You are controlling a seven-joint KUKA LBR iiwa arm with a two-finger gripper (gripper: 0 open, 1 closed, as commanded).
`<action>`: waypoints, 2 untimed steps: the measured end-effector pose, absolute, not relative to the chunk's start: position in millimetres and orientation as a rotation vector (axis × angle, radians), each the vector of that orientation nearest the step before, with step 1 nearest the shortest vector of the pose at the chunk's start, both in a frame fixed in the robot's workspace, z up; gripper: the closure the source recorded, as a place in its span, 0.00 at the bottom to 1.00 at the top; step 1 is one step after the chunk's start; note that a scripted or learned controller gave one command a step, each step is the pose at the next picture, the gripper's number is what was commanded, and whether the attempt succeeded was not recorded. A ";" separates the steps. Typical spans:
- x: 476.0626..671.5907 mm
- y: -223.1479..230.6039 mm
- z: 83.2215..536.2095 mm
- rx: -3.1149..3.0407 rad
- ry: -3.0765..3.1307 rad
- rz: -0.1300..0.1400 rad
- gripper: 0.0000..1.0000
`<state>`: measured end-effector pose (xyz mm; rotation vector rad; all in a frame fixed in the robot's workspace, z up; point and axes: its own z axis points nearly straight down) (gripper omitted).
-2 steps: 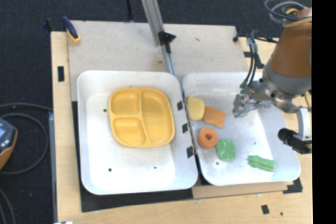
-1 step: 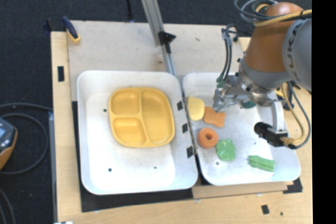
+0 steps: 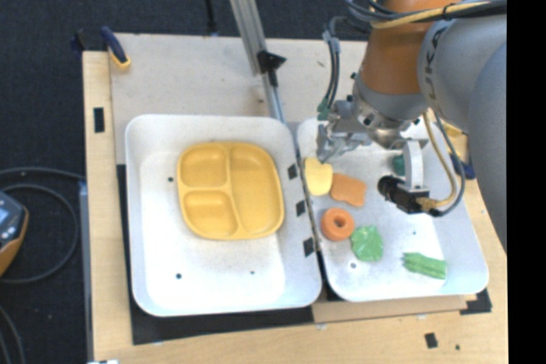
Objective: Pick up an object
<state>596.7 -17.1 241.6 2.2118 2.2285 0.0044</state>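
The jaws (image 3: 328, 142) hover just above the pale yellow piece (image 3: 318, 177); whether they are spread or pressed together cannot be told.

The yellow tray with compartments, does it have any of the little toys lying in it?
No, the yellow tray sits bare in the left bin, while the toys lie in the right bin.
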 end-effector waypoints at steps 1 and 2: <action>621.3 32.5 231.5 2.213 2.229 0.003 1.00; 650.0 80.4 244.5 2.212 2.229 0.007 1.00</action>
